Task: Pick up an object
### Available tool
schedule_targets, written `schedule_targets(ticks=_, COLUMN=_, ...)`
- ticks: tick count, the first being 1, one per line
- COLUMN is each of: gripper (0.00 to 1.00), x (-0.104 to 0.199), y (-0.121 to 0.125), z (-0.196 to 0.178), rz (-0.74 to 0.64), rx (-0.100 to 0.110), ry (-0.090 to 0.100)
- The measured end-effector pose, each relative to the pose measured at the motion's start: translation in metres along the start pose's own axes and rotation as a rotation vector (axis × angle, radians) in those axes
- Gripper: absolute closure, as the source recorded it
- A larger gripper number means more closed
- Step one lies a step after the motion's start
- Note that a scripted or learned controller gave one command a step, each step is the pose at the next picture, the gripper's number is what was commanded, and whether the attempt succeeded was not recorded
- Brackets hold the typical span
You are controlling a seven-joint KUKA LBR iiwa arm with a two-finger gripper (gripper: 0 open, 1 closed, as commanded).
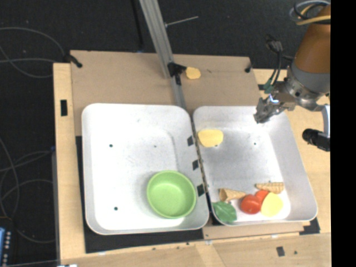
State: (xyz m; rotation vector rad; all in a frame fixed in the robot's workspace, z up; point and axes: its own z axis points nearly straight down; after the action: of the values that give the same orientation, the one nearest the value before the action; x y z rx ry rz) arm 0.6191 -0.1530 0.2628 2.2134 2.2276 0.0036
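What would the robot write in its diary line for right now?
stage: approach | gripper: above right bin's upper right corner, holding nothing seen | nearest: pale yellow piece | green bowl: left bin

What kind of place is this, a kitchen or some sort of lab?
Most likely a robotics lab: a robot arm reaches over two white bins of small toy-like items, such as a green bowl, on a bench ringed by loose cables.

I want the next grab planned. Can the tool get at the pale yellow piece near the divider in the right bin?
Probably yes. The tool hangs over the right bin's far corner, and the pale yellow piece lies alone on bare floor, though close to the divider.
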Motion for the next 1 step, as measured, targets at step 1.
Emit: schedule_targets(ticks=1, gripper=1.0, x=0.0503, y=-0.0175, z=-0.0074, rz=-0.001, rx=0.001, ry=0.002)
